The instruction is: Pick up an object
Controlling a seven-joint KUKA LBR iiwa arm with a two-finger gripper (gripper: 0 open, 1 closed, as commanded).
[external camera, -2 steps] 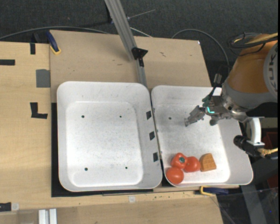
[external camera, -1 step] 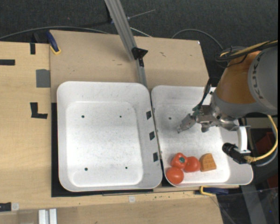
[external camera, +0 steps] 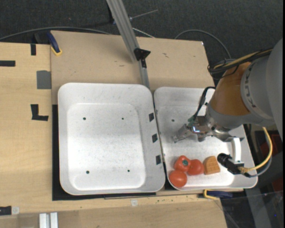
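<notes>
Three red objects (external camera: 186, 169) and one tan block (external camera: 211, 165) near gripper (external camera: 179, 136) — finger state unclear — right bin (external camera: 175, 103).

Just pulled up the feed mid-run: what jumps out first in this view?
The grey arm with its orange band reaches in from the right, its claw low over the right bin. Red round objects and a tan block cluster at that bin's near edge. The left bin sits alongside.
</notes>
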